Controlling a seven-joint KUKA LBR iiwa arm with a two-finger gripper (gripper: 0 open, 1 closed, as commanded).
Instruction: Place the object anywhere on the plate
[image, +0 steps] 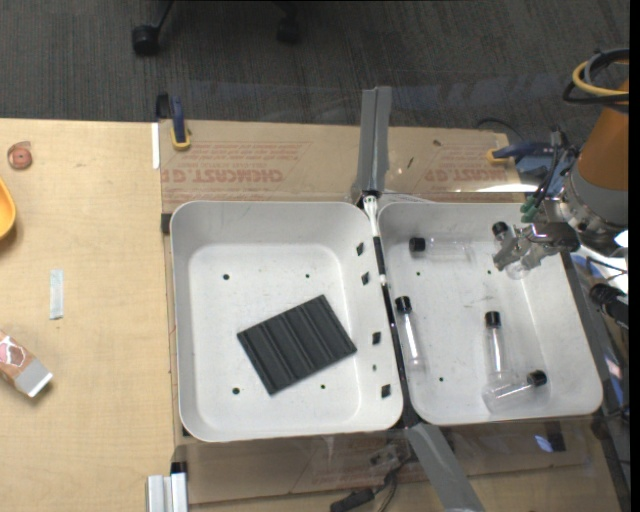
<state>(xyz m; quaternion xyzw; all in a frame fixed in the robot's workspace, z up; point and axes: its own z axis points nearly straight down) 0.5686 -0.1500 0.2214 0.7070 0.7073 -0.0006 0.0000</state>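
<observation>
Right, here we are above the bench with 2 white bins side by side. The left bin (200, 300) carries the plate (297, 343), a dark ribbed rectangle lying flat and turned at a slant near the bin's middle. Over in the right bin (570, 400) there are 4 clear tubes with black caps: 1 tube (440, 247) lying near the far wall, 1 tube (407, 330) along the left wall beside the divider, 1 tube (494, 342) pointing roughly front to back in the middle, and 1 tube (512, 388) lying near the front right corner, just beside the middle one's lower end. The gripper (512, 258) sits at the right bin's far right corner, low over the floor, with the grey arm and its orange band (605, 150) behind it. How wide it stands, and whether it has anything, I cannot tell from here. All tubes sit apart from the plate.
</observation>
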